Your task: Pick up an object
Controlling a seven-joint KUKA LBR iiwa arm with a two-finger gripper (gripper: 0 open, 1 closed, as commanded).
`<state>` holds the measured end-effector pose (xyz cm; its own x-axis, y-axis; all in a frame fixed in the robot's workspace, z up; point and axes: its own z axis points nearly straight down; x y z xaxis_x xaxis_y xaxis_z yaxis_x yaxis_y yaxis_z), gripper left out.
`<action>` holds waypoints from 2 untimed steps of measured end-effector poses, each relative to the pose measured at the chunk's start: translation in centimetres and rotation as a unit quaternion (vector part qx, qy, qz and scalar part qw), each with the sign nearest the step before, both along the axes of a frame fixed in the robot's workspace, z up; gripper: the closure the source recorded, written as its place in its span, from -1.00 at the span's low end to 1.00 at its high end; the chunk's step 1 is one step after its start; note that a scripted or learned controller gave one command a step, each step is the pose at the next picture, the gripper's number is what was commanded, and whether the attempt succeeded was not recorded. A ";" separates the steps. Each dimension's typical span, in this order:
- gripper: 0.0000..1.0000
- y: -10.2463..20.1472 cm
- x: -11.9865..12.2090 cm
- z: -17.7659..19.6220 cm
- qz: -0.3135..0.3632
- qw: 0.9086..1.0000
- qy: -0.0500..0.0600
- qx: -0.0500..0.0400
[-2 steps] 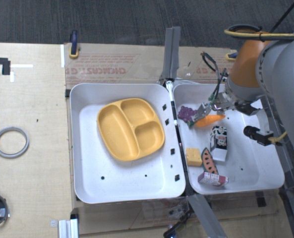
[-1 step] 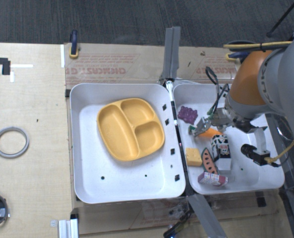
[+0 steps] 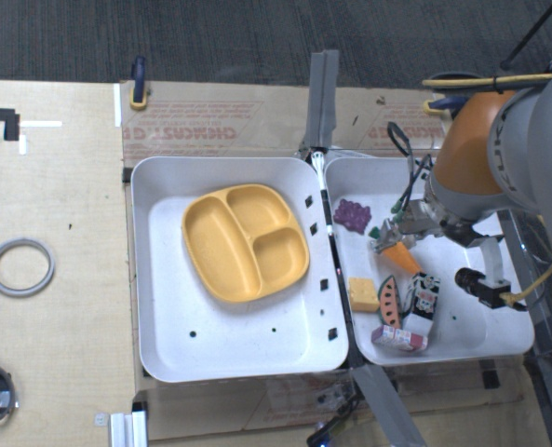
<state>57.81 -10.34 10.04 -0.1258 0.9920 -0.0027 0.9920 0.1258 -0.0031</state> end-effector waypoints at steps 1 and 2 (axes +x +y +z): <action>1.00 4.1 4.4 9.1 -0.116 0.993 -0.001 0.000; 1.00 4.1 4.4 9.9 -0.114 0.993 0.001 -0.001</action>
